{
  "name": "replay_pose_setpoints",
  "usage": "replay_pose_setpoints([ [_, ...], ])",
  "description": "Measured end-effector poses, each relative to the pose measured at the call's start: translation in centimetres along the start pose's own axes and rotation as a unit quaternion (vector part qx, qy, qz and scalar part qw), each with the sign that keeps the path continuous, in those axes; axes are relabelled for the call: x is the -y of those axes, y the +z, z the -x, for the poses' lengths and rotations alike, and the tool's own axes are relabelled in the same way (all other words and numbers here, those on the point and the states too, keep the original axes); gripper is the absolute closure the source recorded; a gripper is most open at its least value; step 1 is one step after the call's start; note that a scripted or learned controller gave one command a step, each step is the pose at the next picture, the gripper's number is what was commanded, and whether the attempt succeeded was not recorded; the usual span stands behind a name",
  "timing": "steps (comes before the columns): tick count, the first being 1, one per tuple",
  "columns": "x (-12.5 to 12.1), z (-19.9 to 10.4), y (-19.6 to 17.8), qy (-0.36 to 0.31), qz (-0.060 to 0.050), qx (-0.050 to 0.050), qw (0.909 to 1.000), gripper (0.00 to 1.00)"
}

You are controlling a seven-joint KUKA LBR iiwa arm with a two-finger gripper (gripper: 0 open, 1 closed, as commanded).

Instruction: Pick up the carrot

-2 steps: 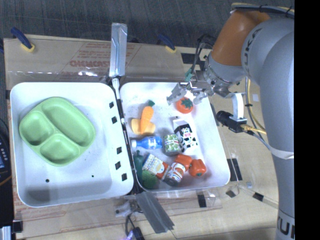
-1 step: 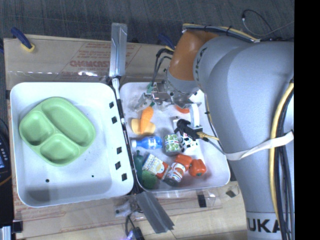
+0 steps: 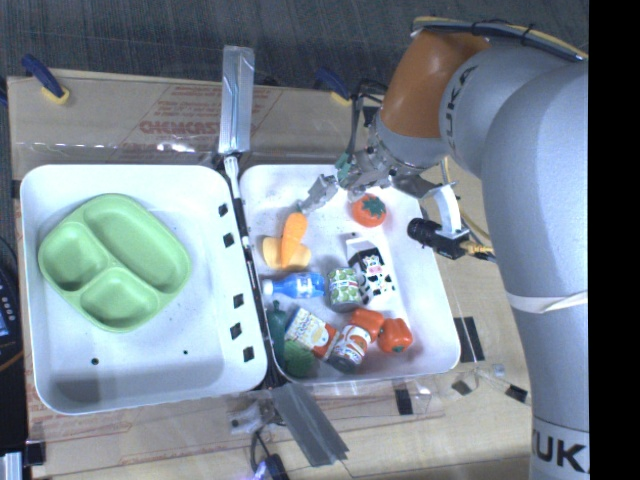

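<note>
While the grey arm [image 3: 520, 168] reaches in from the right with its orange band [image 3: 425, 78] above the wrist, the gripper [image 3: 322, 194] hangs over the upper part of the right bin [image 3: 435, 298], tilted toward the left. Whether the jaws are wide or narrow cannot be told at this angle, and nothing is seen between them. The carrot [image 3: 294, 238] lies in the right bin near its left wall, just below and left of the gripper tip, resting against a yellow item [image 3: 272, 251]. A tomato [image 3: 368, 209] sits to the right of the gripper. Further down lie a blue-and-white bottle [image 3: 297, 287], a cow-patterned carton [image 3: 370, 268], a small green-labelled can [image 3: 343, 288], an orange pepper [image 3: 395, 336] and several packaged items. The left bin [image 3: 60, 378] holds a green divided plate [image 3: 112, 260]. Both bins rest on the tabletop [image 3: 480, 378].
</note>
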State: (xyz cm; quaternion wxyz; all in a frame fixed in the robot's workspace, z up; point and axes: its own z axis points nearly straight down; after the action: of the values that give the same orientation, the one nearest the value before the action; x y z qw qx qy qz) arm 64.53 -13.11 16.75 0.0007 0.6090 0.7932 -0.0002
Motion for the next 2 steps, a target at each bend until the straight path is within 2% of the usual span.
replay_pose_setpoints([
  [1, 0.1, -3.1, 7.6, -0.044, -0.002, -0.001, 0.9990, 0.00],
  [2, 0.1, -3.1, 6.6, -0.045, -0.002, -0.001, 0.9990, 1.00],
])
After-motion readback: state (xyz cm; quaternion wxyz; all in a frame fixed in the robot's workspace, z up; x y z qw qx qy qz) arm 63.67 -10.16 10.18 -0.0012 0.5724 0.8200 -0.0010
